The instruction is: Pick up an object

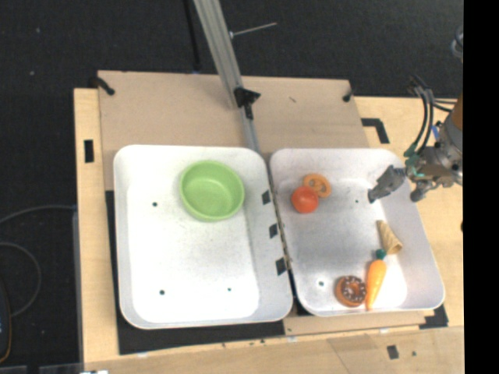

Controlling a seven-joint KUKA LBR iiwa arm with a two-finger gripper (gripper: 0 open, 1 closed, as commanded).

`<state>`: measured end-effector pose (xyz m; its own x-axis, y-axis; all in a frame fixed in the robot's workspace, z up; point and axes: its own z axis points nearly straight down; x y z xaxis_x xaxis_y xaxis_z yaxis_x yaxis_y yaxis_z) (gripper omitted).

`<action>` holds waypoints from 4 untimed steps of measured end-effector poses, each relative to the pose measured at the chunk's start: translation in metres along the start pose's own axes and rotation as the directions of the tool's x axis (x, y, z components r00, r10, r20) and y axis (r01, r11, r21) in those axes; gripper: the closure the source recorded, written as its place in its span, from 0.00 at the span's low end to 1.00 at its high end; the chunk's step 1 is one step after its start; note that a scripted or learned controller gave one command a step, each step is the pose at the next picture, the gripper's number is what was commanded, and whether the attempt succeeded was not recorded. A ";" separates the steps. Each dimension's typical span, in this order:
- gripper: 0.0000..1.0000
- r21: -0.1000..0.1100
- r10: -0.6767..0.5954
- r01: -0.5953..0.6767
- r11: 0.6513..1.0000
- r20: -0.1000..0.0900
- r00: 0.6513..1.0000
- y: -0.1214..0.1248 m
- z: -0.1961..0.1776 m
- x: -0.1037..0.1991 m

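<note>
Claw (402, 185) spread wide, holding nothing, above right bin (343, 158) upper right; no readable writing.

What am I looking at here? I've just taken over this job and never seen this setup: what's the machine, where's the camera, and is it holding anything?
One camera looks down at a slant on a bench with two shallow white bins. The robot arm reaches in from the right; its claw hangs open over the right bin's upper right corner, holding nothing. That bin has a red tomato, an orange slice-like piece, a tan cone, a toy carrot and a chocolate donut. The left bin has a green bowl.
</note>
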<state>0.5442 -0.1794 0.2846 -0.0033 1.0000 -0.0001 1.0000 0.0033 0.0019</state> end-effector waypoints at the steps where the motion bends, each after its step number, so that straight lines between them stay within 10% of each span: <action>1: 0.00 -0.001 0.001 -0.001 1.000 0.000 1.000 0.000 0.000 0.000; 4: 0.00 0.005 0.005 -0.005 1.000 0.002 1.000 0.009 0.132 -0.004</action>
<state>0.5539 -0.1830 0.1527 0.0019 1.0000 -0.0022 1.0000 -0.0019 -0.0028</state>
